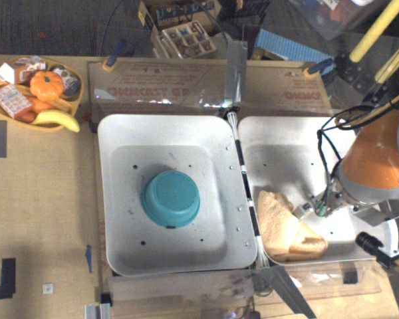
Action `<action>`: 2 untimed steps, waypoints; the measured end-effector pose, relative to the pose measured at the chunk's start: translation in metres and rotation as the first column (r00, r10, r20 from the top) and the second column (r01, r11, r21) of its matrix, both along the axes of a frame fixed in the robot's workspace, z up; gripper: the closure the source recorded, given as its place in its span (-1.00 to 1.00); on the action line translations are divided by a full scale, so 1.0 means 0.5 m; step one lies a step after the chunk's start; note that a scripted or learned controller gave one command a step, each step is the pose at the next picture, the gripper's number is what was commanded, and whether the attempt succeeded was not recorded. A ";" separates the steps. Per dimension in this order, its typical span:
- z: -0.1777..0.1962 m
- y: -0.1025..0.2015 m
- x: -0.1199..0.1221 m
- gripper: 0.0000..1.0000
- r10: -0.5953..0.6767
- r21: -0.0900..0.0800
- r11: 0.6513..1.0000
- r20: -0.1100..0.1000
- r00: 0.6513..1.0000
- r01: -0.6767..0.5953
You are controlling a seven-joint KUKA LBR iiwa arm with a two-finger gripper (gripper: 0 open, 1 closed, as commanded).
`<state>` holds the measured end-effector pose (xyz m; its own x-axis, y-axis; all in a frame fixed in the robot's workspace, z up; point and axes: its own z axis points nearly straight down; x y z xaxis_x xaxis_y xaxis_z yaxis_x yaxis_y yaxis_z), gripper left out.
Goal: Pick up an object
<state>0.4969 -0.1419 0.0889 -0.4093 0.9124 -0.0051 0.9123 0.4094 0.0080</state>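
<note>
Two candidates lie here — a teal bowl (172,199) upside down in the left bin (113,145), and a bread-like wedge (284,230) at seven o'clock in the right bin (279,138). The gripper (317,207) hovers at the wedge's two o'clock; jaw state I cannot tell. Best to centre over the wedge's thick end before descending.

Wooden bench (40,198) bears two white bins (113,145); fruit basket (0,105) beside.
</note>
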 end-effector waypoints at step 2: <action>0.000 0.086 0.245 -1.00 -0.062 0.001 0.998 0.001 0.998 0.062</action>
<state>0.6192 -0.0990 0.0888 -0.3518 0.9360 -0.0049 0.9360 0.3519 0.0089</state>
